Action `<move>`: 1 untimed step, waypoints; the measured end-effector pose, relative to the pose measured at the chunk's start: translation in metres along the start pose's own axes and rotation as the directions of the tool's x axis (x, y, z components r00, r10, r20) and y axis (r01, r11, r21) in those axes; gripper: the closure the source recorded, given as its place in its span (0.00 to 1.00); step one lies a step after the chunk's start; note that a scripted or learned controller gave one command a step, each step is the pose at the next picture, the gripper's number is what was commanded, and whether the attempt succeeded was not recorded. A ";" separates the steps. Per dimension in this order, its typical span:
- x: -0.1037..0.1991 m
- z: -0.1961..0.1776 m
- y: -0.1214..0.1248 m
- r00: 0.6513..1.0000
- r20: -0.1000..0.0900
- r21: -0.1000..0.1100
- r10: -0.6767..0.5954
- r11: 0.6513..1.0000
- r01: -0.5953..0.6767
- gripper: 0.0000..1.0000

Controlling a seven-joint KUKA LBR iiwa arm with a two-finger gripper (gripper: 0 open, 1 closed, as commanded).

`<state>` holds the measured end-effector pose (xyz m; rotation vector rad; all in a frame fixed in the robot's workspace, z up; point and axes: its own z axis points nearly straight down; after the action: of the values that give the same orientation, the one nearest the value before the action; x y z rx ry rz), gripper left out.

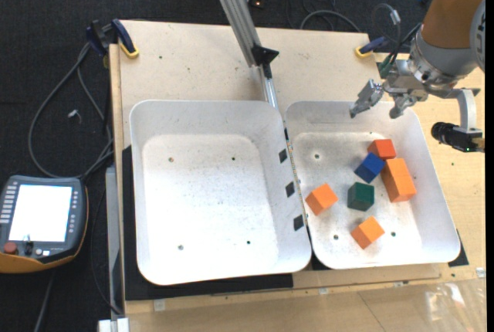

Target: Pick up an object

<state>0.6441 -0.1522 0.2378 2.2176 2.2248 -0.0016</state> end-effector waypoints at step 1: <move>-0.012 -0.091 0.008 1.000 0.003 -0.011 0.000 1.000 0.000 0.00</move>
<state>0.6520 -0.1642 0.3283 2.2108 2.2181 0.0076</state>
